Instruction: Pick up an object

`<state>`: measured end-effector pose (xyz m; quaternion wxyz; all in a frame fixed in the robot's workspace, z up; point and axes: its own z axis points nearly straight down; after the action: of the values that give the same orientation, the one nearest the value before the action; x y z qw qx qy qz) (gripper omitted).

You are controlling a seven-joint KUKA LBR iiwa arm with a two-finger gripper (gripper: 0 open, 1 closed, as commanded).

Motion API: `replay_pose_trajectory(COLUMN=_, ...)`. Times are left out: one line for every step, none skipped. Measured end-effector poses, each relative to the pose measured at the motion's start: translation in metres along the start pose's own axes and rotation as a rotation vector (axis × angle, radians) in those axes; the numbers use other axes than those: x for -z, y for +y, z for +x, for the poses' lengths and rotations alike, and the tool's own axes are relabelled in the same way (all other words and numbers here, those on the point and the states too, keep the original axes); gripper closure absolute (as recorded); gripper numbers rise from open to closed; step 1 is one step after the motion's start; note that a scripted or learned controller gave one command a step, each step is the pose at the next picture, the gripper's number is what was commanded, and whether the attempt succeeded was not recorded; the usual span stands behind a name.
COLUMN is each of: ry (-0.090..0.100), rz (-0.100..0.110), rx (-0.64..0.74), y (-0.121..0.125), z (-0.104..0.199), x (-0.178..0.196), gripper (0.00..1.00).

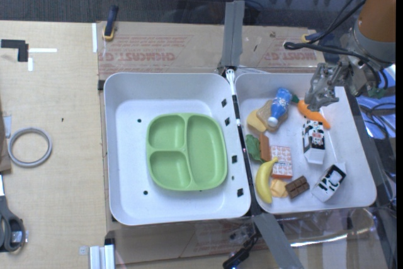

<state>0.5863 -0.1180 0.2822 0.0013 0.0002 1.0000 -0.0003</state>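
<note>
Hovering near the right bin's [352, 135] far edge: gripper [320, 96], closure impossible to tell, just above the orange carrot [313, 113]. Sitting in the left bin [119, 135]: green divided plate [187, 152].

One fixed camera above the bench [50, 72]; slanted downward over both bins [119, 154].

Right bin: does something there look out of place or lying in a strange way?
Nothing looks spilled or broken. The toy foods lie loosely jumbled in the right bin; the blue bottle lies tipped over on its side.
</note>
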Motion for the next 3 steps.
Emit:
replay_pose_trajectory(ry=0.000, rz=0.000, rx=-0.214, y=-0.028, z=-0.028, x=-0.113, gripper=0.00)
replay_pose_trajectory(ry=0.001, rz=0.001, rx=-0.701, y=-0.020, z=-0.021, x=-0.190, gripper=0.00)
replay_pose_trajectory(ry=0.001, rz=0.003, rx=-1.180, y=-0.052, z=-0.064, x=-0.190, gripper=0.00)
